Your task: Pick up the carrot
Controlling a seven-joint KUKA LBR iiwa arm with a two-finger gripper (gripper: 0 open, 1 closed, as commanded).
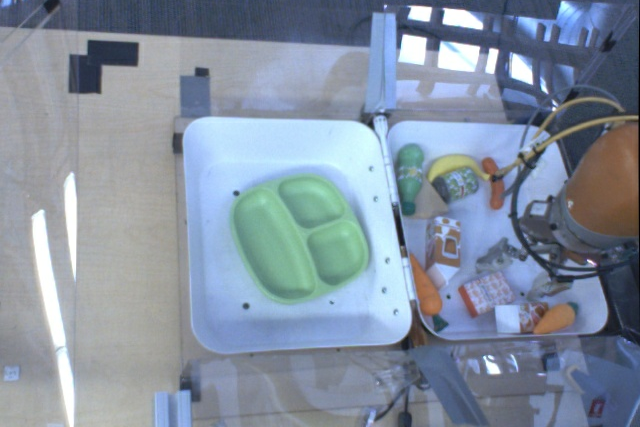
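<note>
carrot [426, 286] lower left of right bin [590, 325] | likely light, stiff, smooth; grasp mid-body across width | gripper [528, 267] lower right, finger state cannot tell

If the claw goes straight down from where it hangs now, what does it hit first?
Probably the bare floor of the right bin, between the red-and-white packet and the carrot near the front corner. The claw looks offset from that carrot, though depth is unclear.

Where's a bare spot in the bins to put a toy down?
The left bin has bare white floor all around the green divided plate, widest along its left and front walls. The right bin is crowded: carrot, banana, cartons and the claw leave little gaps.
</note>
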